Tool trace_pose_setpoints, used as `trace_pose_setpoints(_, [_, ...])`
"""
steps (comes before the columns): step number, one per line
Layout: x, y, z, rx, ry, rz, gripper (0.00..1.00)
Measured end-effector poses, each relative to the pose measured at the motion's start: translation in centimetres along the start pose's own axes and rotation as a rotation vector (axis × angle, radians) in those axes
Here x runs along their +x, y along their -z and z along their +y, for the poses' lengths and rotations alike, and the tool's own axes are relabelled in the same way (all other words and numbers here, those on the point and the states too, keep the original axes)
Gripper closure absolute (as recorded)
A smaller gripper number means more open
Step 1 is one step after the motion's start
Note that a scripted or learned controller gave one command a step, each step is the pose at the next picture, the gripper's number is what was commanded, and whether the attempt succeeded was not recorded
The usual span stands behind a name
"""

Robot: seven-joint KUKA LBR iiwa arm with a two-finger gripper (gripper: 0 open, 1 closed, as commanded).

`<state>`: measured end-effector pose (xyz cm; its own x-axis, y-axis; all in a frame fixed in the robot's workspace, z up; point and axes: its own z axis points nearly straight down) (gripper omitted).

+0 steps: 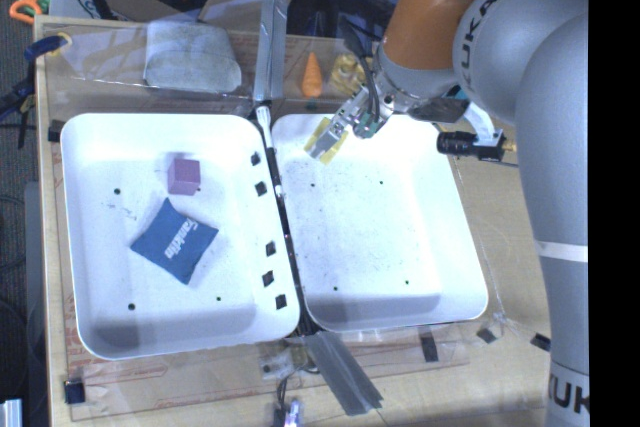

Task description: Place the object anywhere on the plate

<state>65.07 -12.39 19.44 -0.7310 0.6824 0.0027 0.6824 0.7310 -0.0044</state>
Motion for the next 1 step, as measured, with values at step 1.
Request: trace_pose_setpoints(1, [-0.02,0.7,0.05,0.002,0.005,0.001,1.0])
